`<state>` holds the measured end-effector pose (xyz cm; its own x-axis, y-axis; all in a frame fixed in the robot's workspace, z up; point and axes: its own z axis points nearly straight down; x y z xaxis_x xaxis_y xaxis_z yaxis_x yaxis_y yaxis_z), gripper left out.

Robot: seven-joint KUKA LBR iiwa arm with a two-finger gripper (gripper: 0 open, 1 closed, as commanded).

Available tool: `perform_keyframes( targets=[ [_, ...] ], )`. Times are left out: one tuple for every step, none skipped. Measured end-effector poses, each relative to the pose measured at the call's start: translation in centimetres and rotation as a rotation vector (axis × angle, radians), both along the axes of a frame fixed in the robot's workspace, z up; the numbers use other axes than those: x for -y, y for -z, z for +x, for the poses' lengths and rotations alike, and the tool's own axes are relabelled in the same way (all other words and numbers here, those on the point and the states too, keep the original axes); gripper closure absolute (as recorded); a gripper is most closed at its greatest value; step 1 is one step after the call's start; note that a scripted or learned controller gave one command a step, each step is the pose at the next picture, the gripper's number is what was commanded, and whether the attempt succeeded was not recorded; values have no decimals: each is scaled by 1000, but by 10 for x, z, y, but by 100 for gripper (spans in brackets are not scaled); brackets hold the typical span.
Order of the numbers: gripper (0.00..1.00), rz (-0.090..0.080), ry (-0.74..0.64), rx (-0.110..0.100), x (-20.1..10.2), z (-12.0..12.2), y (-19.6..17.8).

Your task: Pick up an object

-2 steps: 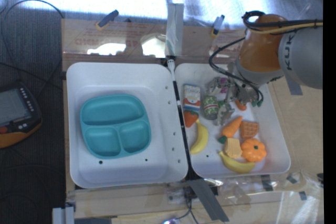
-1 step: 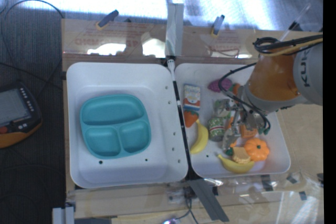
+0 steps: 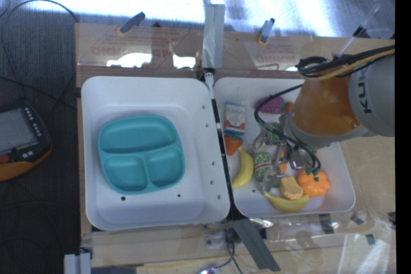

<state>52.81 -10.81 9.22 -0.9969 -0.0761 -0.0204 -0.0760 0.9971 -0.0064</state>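
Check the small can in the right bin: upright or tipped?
Upright, it appears: the can shows its round top toward the camera, standing between the banana and the gripper. Image is soft, so not certain.

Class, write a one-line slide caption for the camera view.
KUKA arm lowers its gripper among toy food in the right bin; teal plate sits left.

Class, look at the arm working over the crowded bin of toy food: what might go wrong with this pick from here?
1. The gripper sits low among tightly packed items; the small can, banana and orange pumpkin lie close together, so it may nudge or grab the wrong one.
2. Loose black cables hang beside the wrist and might snag.
3. The arm hides part of the right bin, so the grasp is hard to check.
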Motion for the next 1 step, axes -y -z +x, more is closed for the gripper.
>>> perform_keyframes(
  targets=[
    [0,2,43,6,-5,-20,0]
  ],
)
